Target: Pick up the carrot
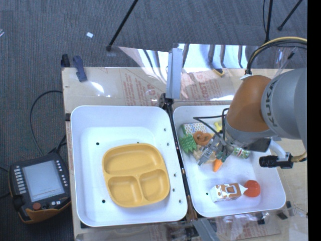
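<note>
A small orange carrot (217, 165) with a green top lies in the right bin (273, 197), near its middle. My gripper (211, 158) hangs just above and to the left of it. The two fingers stand apart, one fingertip (202, 160) pointing lower left and the other close by the carrot's green end. Nothing shows between the fingers, and the carrot rests on the bin floor. The grey arm with its orange band covers the bin's upper right.
Around the gripper lie a green toy (187, 143), a brown cookie-like piece (202, 138) and a dotted packet (192, 129). A small carton (226, 192) and a red tomato (252, 188) sit at the bin's front. The left bin (88, 124) holds a yellow divided plate (135, 173).
</note>
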Controlling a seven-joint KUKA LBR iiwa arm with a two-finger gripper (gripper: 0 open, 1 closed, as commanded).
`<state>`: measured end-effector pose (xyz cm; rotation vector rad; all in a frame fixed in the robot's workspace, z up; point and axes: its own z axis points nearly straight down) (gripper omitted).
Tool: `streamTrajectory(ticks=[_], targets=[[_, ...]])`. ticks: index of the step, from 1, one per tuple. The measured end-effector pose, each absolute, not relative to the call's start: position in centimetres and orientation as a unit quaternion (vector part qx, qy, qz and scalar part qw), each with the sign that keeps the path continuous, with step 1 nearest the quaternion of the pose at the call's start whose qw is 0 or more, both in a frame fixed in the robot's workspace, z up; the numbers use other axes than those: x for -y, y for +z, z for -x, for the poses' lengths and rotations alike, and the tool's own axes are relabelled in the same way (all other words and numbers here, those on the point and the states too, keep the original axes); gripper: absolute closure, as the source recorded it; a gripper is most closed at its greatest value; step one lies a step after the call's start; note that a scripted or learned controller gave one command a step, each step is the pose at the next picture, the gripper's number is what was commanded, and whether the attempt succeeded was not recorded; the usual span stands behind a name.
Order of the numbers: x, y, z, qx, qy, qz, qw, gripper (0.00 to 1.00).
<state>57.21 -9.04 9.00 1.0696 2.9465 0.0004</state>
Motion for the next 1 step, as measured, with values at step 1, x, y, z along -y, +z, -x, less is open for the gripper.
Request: streamTrajectory(ticks=[1], targets=[[8.61, 14.19, -52.47, -0.891, -0.0012, -0.454, -0.002, 1.0]])
